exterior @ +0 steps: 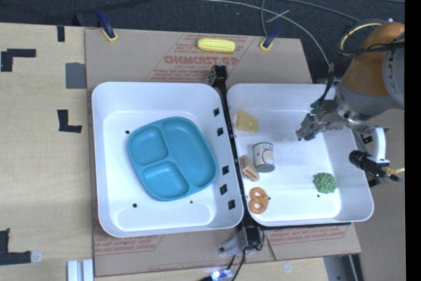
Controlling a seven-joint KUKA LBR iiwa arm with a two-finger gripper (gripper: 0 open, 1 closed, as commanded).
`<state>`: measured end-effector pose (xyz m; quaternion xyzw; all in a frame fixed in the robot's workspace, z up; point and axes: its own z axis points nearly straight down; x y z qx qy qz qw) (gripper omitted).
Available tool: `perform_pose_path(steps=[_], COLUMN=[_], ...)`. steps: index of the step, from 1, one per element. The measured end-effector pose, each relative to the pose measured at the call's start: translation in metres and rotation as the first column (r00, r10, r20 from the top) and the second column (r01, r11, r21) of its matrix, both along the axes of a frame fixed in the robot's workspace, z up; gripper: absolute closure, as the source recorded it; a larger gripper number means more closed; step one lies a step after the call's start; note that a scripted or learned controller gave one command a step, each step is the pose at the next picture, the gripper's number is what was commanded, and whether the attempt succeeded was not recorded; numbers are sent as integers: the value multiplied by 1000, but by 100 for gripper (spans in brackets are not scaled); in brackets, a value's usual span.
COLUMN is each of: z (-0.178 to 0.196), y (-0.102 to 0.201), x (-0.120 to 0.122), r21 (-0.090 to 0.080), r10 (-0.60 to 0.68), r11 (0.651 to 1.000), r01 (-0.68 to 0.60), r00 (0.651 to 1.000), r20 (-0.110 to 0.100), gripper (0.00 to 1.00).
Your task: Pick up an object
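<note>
- gripper [308, 131]: positioned over the upper right part of the right bin [289, 97], reaching in from the right; whether its jaws are apart or together cannot be told, and nothing is seen between them
- can [264, 156]: one, lying on the right bin floor, below and to the left of the gripper, apart from it
- cheese wedge [247, 122]: one, yellow, near the right bin's upper left, well to the left of the gripper
- broccoli [324, 182]: one, green, below the gripper toward the bin's lower right, apart from it
- pretzel [258, 199]: one, at the right bin's lower left corner
- bread piece [248, 169]: one, just left of the can, near the bin's left wall
- left bin [112, 108]: holds one blue plate [172, 157] with three compartments
- bins: two, side by side
- banana [216, 45]: one, yellow, on the cardboard [164, 52] behind the bins
</note>
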<state>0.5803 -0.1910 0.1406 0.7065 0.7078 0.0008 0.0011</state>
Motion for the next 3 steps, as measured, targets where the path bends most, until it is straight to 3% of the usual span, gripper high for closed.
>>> perform_pose_path(steps=[1, 2, 3], z=[53, 81, 71], y=[-1, 0, 53], x=[11, 12, 28], r21=[-1, 0, 1], r10=[0, 0, 4], r11=[1000, 1000, 1000], r01=[0, 0, -4], r00=[1000, 1000, 1000], r20=[2, -1, -4], gripper=[100, 100, 100])
